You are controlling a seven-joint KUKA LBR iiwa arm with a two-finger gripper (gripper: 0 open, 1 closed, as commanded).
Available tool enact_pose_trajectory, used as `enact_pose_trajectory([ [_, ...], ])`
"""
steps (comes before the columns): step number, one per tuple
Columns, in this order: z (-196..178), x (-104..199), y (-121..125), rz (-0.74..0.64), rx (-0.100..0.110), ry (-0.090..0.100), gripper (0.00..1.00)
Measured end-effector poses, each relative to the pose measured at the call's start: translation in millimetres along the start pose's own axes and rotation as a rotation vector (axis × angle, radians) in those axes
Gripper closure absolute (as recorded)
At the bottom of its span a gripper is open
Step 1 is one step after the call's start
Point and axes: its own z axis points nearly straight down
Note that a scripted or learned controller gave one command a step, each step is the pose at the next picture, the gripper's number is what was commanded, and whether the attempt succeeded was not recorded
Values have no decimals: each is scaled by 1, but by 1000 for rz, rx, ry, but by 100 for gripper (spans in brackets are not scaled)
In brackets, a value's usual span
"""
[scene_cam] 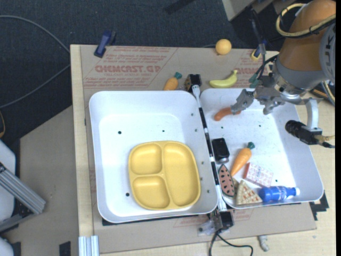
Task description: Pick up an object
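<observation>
Hovering over the right bin near its twelve o'clock rim, the hand is spread, pinching nothing. Closest is a small orange piece, just beside it at eight o'clock, long axis running two to eight.
</observation>
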Motion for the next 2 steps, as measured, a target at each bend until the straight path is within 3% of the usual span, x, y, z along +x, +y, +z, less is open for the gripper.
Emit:
enact_pose_trajectory([
  [1, 96, -42, -80, 2, 3, -1, 0],
  [2, 130, -7, -98, 0, 2, 1, 0],
])
